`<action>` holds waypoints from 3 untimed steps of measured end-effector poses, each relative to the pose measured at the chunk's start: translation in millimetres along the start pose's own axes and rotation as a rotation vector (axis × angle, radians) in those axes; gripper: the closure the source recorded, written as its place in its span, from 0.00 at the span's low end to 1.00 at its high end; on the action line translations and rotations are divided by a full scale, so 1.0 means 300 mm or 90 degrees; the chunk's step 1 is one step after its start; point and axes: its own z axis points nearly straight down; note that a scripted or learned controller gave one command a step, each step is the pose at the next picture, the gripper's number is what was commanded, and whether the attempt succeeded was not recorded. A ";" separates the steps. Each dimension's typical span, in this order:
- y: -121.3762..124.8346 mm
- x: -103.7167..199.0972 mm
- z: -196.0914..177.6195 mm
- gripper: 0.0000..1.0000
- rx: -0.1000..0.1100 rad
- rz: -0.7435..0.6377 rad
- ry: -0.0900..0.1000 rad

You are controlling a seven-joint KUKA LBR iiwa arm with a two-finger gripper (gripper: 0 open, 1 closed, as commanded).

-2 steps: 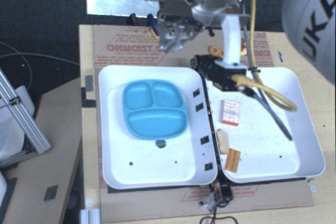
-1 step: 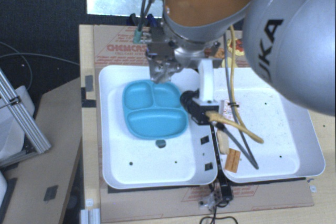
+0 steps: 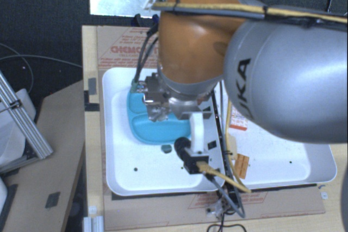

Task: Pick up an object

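Blue object (image 3: 154,127) lies in the bin (image 3: 122,171), directly under the end effector (image 3: 157,111).

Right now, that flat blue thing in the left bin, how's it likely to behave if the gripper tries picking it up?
The blue thing lies flat and low in the left bin, so its edges look hard to pinch. Its smooth, rounded surface may be slippery. It seems thin and probably light, likelier to slide than roll.

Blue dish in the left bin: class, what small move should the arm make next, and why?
Probably a short, straight lowering toward the blue dish. The arm's wrist hangs right over it in the left bin, hiding the pincer, so nothing shows a grip yet. This is a judgement; the contact point is covered.
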 end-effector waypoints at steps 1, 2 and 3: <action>0.072 -0.001 0.305 1.00 -0.003 0.001 0.000; 0.268 -0.017 -0.399 1.00 -0.020 -0.001 0.007; 0.073 0.001 0.115 1.00 0.004 -0.001 -0.001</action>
